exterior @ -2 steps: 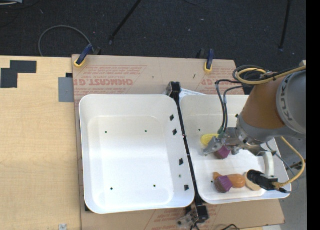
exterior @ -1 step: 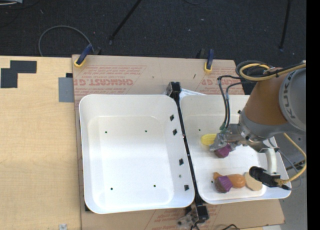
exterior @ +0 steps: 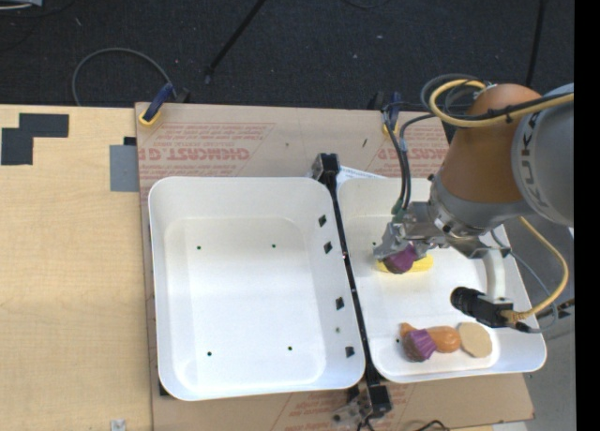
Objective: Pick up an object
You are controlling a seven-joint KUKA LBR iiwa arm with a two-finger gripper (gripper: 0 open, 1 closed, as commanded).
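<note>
Grasp step in hand, judged from gripper (exterior: 405,249) lowered into right bin (exterior: 525,364). Purple object (exterior: 401,260) lying on yellow object (exterior: 419,265), directly at the fingers, near the bins' divider. Spread or pinching: cannot tell. Next move calls for confirmed closure, then vertical lift. 3 further objects (exterior: 441,340) nearer front rim.

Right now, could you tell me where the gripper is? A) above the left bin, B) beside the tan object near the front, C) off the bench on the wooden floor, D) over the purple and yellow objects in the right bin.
D: the gripper sits in the right bin, right at the purple object lying on the yellow object.
</note>
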